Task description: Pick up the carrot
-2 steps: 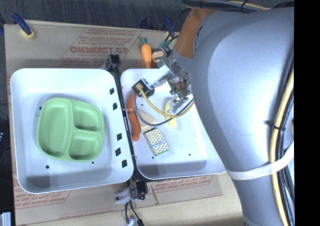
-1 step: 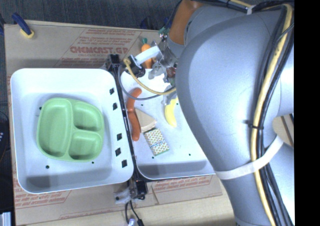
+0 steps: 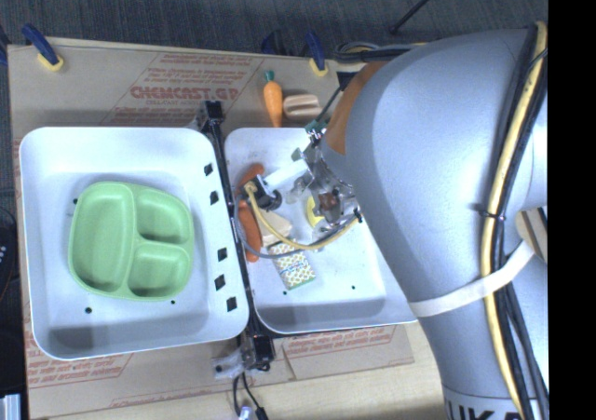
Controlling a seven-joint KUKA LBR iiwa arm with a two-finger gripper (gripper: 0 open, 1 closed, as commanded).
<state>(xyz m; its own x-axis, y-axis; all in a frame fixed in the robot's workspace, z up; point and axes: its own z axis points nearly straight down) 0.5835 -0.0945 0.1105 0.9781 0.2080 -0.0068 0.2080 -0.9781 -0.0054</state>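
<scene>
1. Cardboard printed with red lettering covers the tabletop, and dark carpet shows beyond its far edge; blue clamps hold the sheet at the back.
2. Two white bins sit side by side on it: the left bin holds a green divided plate, and the right bin holds a clutter of small items.
3. The carrot, orange with a small green top, lies on the cardboard just outside the far rim of the right bin, next to a tan block-like item.
4. The gripper hangs low inside the right bin, well on the near side of the carrot, with the bin's far rim between them.
5. Whether the gripper is open or closed, and whether it has anything, cannot be told; cables and hardware crowd it.
6. Orange sausage-like items lie along the right bin's left wall, and a patterned square piece lies nearer the front.
7. The grey arm covers the right side of that bin; bare cardboard lies open to the carrot's left.
</scene>
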